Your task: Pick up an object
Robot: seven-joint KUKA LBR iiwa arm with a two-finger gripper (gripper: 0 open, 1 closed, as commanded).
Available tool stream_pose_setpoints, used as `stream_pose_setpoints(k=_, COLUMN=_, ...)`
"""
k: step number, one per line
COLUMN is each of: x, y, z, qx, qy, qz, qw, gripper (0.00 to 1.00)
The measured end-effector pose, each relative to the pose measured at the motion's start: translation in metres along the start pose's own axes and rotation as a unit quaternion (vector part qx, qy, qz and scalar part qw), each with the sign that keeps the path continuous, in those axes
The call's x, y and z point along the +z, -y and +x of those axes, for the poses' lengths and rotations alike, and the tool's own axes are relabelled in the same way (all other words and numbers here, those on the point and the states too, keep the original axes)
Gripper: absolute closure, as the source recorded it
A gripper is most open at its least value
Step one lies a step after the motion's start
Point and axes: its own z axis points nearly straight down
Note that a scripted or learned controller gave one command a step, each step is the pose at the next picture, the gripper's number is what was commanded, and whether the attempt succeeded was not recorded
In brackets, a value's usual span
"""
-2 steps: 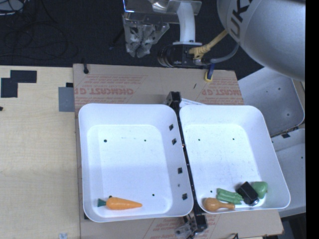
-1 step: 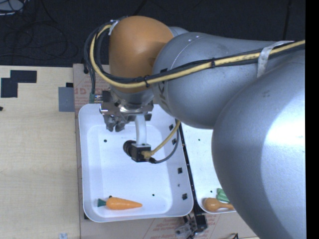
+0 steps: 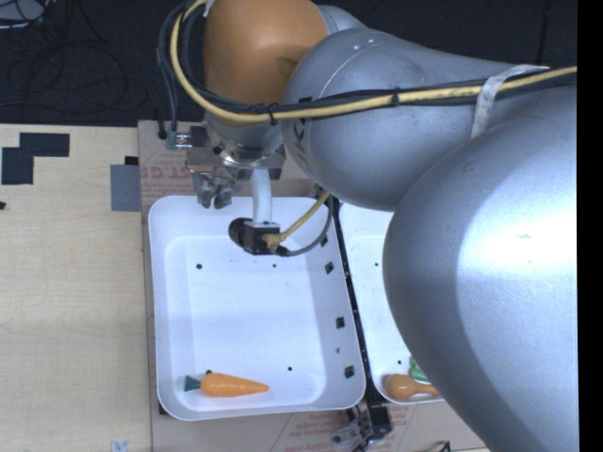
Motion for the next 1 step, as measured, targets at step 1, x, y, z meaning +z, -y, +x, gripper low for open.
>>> stream_pose_setpoints(k=1, x=0.0831, y=0.0042, z=-0.0011, qx=0.000, qy=0.002, qz=0.006, qw=1.0000, gripper=1.00)
